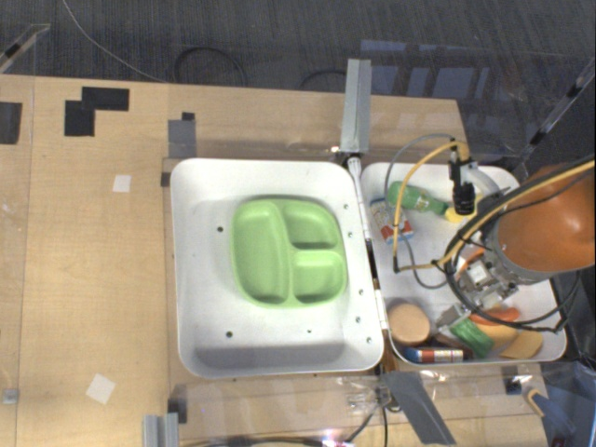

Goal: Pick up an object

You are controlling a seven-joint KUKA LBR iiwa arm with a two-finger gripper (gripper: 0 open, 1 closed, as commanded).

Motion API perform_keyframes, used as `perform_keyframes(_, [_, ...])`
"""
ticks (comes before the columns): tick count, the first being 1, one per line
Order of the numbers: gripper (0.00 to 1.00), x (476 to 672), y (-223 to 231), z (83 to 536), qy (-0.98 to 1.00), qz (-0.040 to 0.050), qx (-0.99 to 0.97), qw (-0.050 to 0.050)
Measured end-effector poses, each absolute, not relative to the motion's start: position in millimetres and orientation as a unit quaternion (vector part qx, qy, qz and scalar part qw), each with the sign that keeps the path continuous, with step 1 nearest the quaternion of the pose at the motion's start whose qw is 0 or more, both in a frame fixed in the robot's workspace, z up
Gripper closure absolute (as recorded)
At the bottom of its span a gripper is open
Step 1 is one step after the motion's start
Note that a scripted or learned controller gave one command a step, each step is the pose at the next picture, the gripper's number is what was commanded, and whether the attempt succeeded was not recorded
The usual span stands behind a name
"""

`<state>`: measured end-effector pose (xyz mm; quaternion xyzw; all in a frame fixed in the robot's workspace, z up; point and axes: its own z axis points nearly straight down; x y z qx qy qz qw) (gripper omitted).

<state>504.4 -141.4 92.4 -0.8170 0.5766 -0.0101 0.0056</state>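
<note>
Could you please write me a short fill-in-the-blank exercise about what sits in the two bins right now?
1. The green divided plate lies in the ____ bin of the camera view.
2. The green divided plate has ____ compartments.
3. The round tan disc lies in the right bin, near its ____ corner closest to the camera.
4. The green bottle lies in the ____ bin.

Missing words: left; three; left; right
</note>
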Motion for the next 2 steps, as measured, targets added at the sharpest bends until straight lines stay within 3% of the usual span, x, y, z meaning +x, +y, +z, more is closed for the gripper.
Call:
perform_keyframes(1, [0.0,528.6,-99,92,0.545,-0.0082,-0.839,0.003])
perform_keyframes(2, [0.0,563.7,-93,91,0.502,-0.0049,-0.865,0.003])
